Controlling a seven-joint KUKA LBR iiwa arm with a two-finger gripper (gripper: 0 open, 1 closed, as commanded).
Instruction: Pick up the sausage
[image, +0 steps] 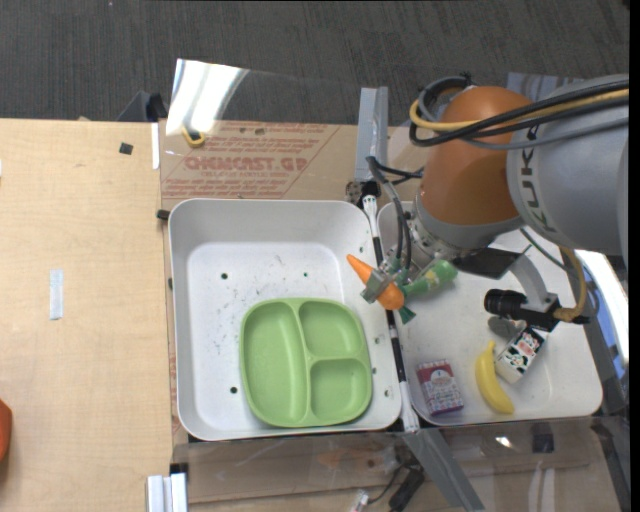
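Two shallow white bins sit side by side on a pale wooden surface (80, 250), seen from a camera above looking down at a slant. The grey arm (560, 150), with its orange band, reaches in from the right. It hangs over the near-left part of the right bin (455, 335), close to the wall the bins share.

The gripper (405, 280) is low beneath the wrist, at that shared wall. Whether it is open or closed cannot be told, because the wrist covers it.

An orange toy carrot (365, 270) lies touching the gripper on its left, its tip pointing out over the left bin (180, 300). A pale green object (437, 277) is just to the right of the gripper; what it is cannot be told.

Below the gripper, near the front wall of the right bin, lies a small pink carton (438, 387). To the gripper's lower right are a yellow banana (492, 380) and, touching it, a small black-and-white carton (520, 352).

To the gripper's lower left, in the left bin, a green divided plate (305, 360) lies flat. A printed cardboard sheet (260, 160) lies behind the left bin.

Where the sausage lies cannot be told from this view.
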